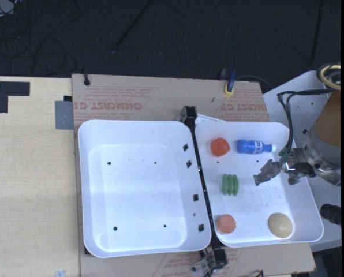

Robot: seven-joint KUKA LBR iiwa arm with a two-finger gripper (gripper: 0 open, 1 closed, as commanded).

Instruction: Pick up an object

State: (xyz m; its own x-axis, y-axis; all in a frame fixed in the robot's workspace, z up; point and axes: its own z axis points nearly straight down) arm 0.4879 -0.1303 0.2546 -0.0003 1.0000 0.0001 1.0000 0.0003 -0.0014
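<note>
Right bin (303, 235) on the tabletop holds five loose items, well apart (room for a grasp) | tool (266, 173) hovers over the bin floor, fingers narrowly parted, gripping nothing | nearest: blue bottle (254, 147), green ridged piece (230, 184)

The left bin (97, 149) offered open floor. In the right bin (302, 235), open floor lay between the green ridged piece (230, 184) and the beige ball (280, 224); a blue bottle (253, 147) blocked the far end.
</note>
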